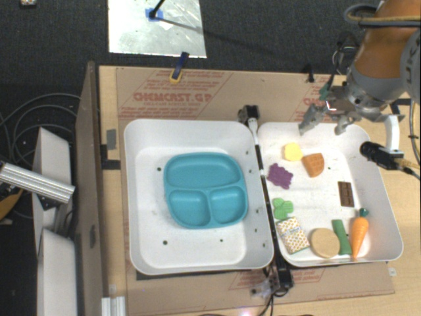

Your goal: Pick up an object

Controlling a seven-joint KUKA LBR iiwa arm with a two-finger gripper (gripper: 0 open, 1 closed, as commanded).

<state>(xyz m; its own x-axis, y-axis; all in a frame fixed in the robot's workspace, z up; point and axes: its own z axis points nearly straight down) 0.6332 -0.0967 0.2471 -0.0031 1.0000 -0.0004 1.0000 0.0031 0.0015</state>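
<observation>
My gripper (327, 122) hangs over the far edge of the right bin (378, 196), fingers spread open with nothing between them. Below it in that bin lie a yellow piece (292, 152), an orange-brown piece (314, 164) and a purple cluster (280, 175). Further toward the front sit a green piece (283, 207), a patterned cracker (292, 235), a tan round cookie (323, 242), a green stick (341, 236), a toy carrot (358, 233) and a small brown bar (345, 193).
The left bin (148, 176) holds a blue divided plate (205, 189). A black clamp (248, 114) sits where the bins meet at the back. A black fixture (380, 154) juts over the right bin's right rim. A metal sheet (156, 18) lies behind the bench.
</observation>
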